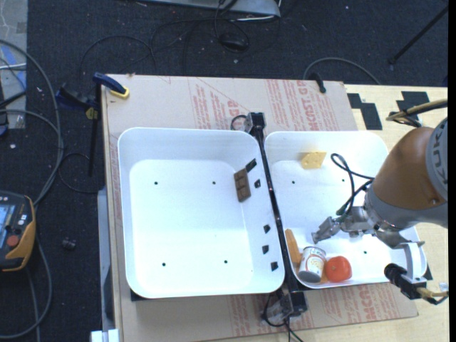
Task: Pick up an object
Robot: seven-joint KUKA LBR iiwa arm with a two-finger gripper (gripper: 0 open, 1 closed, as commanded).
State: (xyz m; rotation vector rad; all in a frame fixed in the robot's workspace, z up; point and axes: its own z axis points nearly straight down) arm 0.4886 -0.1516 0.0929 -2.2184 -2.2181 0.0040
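Gripper low in right bin, finger spacing indiscernible. Can just below it, tomato beside can, carrot left. Risk: cluster crowded at bin corner; descent may nudge can, spoiling grasp.

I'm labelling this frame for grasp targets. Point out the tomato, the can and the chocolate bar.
tomato (339, 268): camera view, its red top.
can (311, 262): camera view, its side label.
chocolate bar (242, 186): camera view, its middle.

My arm reaches in from the right, orange band uppermost, wrist bent low, gripper pointing left with its fingers spread apart.
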